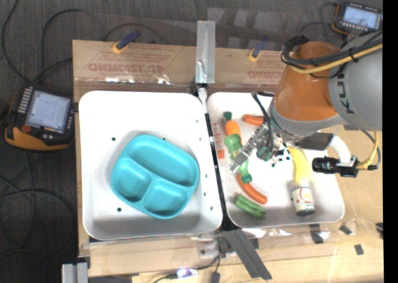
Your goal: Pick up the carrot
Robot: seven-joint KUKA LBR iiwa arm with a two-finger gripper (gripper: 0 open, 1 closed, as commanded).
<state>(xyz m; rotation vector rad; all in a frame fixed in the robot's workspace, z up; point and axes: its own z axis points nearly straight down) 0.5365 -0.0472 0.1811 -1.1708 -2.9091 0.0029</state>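
- The carrot [232, 128] lies in the right bin [329, 210], near its left wall, green top pointing to the far edge.
- The gripper [254, 149] hangs just beside it, over a green bottle [234, 145]; whether it is wide or narrow I cannot tell.
- A second carrot [252, 190], a banana [299, 165] and a small can [303, 200] lie nearer the front.
- The left bin [99, 114] holds a blue divided plate [155, 175].
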